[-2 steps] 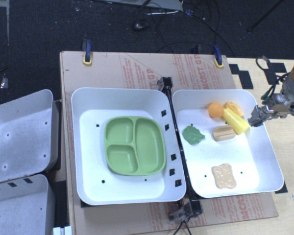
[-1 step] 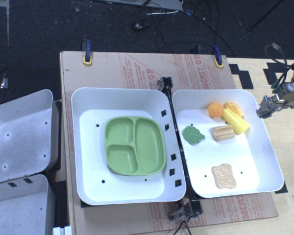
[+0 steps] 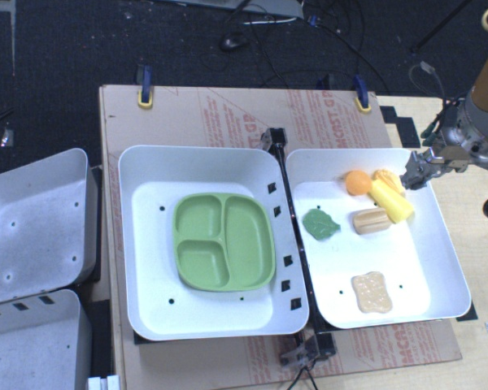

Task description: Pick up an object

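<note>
The gripper sits at the upper right rim of the right bin, its dark fingers pointing toward the bin's interior; whether they are released or clenched cannot be told from this view, and nothing is seen between them. The grey arm enters from the right edge just behind the gripper. Closest to the gripper, just inside the right bin, lies a yellow banana-shaped object, with an orange ball touching its upper left end. Just below the yellow object rests a tan cylinder, lying on its side. Left of the cylinder sits a green leafy piece, close to the bin's left wall. Toward the lower part of the right bin, well apart from the others, lies a beige cracker-like piece. Left of the right bin, the left bin carries a green divided plate with three compartments. Both bins rest on a brown surface.
</note>
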Robot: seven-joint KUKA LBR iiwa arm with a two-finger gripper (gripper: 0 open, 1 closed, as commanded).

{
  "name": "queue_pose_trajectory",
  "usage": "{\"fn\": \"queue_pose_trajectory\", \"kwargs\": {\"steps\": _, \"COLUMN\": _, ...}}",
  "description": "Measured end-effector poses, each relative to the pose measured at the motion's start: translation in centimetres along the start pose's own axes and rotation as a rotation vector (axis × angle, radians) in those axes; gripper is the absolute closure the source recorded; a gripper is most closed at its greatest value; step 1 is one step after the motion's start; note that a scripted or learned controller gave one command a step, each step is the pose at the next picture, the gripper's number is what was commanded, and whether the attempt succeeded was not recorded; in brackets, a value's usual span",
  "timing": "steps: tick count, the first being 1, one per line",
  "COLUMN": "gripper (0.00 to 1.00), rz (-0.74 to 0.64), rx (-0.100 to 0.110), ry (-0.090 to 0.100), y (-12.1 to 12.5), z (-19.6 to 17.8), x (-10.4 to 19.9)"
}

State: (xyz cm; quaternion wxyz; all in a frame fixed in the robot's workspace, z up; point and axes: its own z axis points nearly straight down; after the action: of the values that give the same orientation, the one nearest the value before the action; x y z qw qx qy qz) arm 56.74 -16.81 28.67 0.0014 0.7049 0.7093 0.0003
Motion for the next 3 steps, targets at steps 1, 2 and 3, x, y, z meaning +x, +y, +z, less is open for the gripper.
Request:
{"fn": "queue_pose_trajectory", "kwargs": {"steps": 1, "gripper": 1.00, "rz": -0.001, "rx": 0.001, "ry": 0.002, "y": 1.2, "z": -0.2, "x": 4.9}}
{"fn": "queue_pose_trajectory", "kwargs": {"steps": 2, "gripper": 1.00, "rz": -0.001, "rx": 0.003, "ry": 0.003, "y": 1.9, "z": 0.9, "x": 9.2}}
{"fn": "queue_pose_trajectory", "kwargs": {"steps": 3, "gripper": 1.00, "rz": -0.001, "rx": 0.001, "ry": 0.002, "y": 3.8, "z": 1.4, "x": 13.7}}
